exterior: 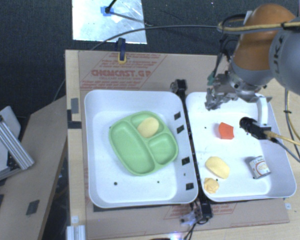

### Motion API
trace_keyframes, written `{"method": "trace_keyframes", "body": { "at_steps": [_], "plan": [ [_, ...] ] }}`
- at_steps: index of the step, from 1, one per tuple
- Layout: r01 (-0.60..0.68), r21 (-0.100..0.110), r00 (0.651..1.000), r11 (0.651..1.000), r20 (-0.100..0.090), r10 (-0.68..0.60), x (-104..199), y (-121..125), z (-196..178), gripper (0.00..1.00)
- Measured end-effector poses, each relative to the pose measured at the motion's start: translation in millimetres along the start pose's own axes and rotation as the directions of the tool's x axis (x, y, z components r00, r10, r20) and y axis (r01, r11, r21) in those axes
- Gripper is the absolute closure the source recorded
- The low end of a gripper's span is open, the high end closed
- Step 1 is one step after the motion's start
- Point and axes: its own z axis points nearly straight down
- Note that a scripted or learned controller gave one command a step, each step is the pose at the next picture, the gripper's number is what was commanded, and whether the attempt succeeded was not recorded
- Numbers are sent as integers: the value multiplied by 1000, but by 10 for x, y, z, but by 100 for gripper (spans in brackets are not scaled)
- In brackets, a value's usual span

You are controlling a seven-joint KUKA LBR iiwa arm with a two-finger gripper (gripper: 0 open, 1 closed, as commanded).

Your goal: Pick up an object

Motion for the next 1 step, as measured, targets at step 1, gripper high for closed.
{"method": "trace_keyframes", "body": {
  "at_steps": [1],
  "plan": [
    [0,-1,1000,1000,0,0,603,-51,58,100]
  ]
}}
